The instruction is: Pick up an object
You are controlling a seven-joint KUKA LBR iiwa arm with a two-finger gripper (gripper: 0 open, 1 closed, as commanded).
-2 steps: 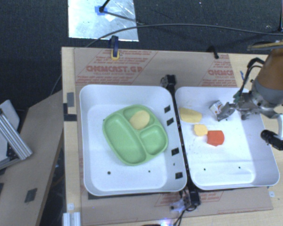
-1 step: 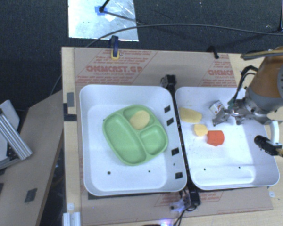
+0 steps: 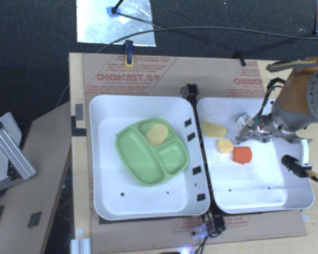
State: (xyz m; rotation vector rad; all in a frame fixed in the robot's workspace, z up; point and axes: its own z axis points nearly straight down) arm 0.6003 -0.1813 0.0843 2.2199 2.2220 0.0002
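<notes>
The hand [image 3: 247,131] hangs low over the right shallow white bin [image 3: 265,200], its fingers apart with nothing between them. Just beside its tips lie a small round yellow piece [image 3: 225,146] and an orange-red block [image 3: 242,155]; a flat pale yellow piece [image 3: 213,129] sits near the bin's left wall. The bin's front half offers open floor. The grey arm with an orange band [image 3: 299,97] slants in from the right. In the left white bin [image 3: 108,194], a green divided plastic plate [image 3: 148,157] carries a round yellow food piece [image 3: 157,135]. The cardboard-covered desk [image 3: 164,73] stands on dark carpet.

Left bin [image 3: 103,194]: tray [image 3: 148,165] with one piece [image 3: 157,134] in its rear compartment. Right bin [image 3: 265,197]: two pieces [image 3: 214,129] [image 3: 225,146] at left, block [image 3: 242,155] beside them, gripper [image 3: 249,130] just behind.
</notes>
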